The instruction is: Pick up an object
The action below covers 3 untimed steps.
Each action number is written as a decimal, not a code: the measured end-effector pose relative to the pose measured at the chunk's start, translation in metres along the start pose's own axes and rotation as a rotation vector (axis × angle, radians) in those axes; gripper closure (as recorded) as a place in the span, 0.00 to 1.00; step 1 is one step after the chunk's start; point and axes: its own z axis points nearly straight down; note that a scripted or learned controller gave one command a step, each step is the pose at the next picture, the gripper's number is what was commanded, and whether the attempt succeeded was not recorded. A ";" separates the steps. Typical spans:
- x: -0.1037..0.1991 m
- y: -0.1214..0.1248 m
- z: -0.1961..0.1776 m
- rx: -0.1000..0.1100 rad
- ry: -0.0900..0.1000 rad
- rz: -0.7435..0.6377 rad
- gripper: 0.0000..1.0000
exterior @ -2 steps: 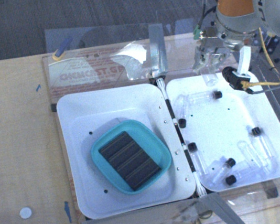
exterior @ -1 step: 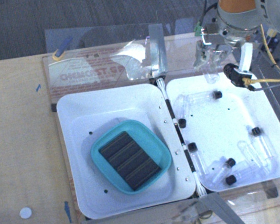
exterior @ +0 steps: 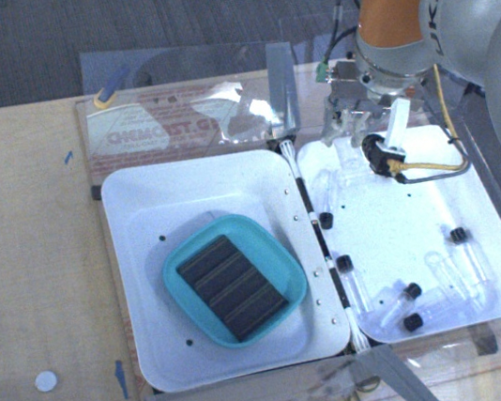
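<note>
A: Arm's in at the upper right, orange band showing, with the end effector (exterior: 359,125) hanging over the far edge of the right bin (exterior: 479,204).

B: Clenched or released?

A: Can't tell from here; too much cable and bracket around it.

B: And the pickings?

A: Clear plastic tubes with black caps. One cluster (exterior: 409,303) sits in the right bin's lower part, another tube (exterior: 462,250) lies toward its right side, and one (exterior: 346,276) lies along the divider.

B: Left bin (exterior: 132,205)?

A: A teal tray (exterior: 280,261) sits there, with a dark ribbed block (exterior: 232,286) lying in it.
</note>
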 end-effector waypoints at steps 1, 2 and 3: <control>0.001 0.001 -0.010 -0.002 0.000 -0.002 1.00; 0.001 0.001 -0.020 -0.005 -0.001 -0.003 1.00; -0.078 0.017 0.034 0.001 -0.001 0.279 1.00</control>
